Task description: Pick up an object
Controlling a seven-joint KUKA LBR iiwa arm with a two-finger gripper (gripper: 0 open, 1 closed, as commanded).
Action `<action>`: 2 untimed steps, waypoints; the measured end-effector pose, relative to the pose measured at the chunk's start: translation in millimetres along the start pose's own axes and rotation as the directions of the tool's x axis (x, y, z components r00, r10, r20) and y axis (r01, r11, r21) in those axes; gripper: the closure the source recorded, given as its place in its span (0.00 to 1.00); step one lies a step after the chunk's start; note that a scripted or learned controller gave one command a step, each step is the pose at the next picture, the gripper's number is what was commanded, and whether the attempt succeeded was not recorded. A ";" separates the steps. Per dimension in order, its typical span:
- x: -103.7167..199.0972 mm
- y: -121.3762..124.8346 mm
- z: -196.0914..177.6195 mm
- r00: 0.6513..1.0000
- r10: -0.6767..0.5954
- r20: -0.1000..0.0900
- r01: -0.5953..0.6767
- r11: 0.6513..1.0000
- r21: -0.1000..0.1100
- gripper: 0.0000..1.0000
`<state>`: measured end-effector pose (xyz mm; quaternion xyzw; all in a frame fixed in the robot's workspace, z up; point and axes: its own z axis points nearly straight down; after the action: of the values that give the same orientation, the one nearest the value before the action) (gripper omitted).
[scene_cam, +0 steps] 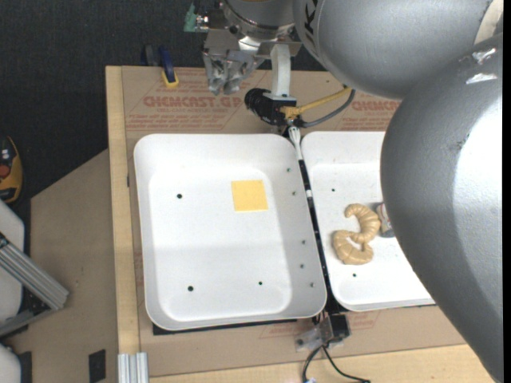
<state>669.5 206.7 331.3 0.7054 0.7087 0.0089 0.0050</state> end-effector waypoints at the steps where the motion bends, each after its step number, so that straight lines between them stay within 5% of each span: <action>1: -21.0 -79.9 88.2 1.000 0.007 0.009 -0.007 0.999 0.034 1.00; 2: 21.5 -67.4 -52.7 1.000 -0.001 -0.002 0.001 1.000 0.003 1.00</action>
<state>601.0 227.6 382.7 0.7050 0.7091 0.0087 0.0033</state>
